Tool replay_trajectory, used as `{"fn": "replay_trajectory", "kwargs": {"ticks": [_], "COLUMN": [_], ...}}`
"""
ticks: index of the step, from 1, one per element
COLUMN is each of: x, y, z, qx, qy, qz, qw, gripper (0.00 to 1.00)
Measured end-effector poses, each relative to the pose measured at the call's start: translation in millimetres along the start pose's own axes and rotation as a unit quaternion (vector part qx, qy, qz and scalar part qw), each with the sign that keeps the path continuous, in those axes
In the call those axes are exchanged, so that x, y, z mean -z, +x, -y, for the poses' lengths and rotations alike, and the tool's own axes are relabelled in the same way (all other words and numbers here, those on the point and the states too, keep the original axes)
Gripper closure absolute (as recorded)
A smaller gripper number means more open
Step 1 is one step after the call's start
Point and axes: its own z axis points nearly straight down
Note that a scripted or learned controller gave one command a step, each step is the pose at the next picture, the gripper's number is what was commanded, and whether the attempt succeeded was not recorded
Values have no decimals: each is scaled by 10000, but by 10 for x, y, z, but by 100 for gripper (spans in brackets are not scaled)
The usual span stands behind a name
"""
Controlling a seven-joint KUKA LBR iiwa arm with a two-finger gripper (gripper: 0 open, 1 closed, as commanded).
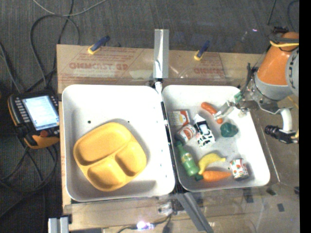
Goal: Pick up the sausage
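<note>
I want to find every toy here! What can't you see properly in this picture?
- Gripper, camera view: too small and blurry to tell how it stands beside the sausage.
- Carton: its label is too small to read.
- Arm: cut off by the right edge.
- Green bottle: its lower end is hidden behind the carrot.

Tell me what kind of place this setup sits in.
Most likely a robotics lab. A grey-and-orange arm reaches over two white bins clamped to a bench. Its end effector is beside the sausage. A teach pendant and loose cables lie on carpet.
</note>
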Motion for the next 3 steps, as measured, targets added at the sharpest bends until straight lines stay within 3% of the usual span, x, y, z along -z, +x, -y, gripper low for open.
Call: {"fn": "replay_trajectory", "kwargs": {"ticks": [1,2,3], "x": [-479,-375,216], "y": [95,82,390], "z": [-574,-599,-613], "qx": [696,707,169], "qy": [38,-30,-8], "qz": [-36,27,-2], "qw": [9976,9975,9999], "gripper": [0,100,100]}}
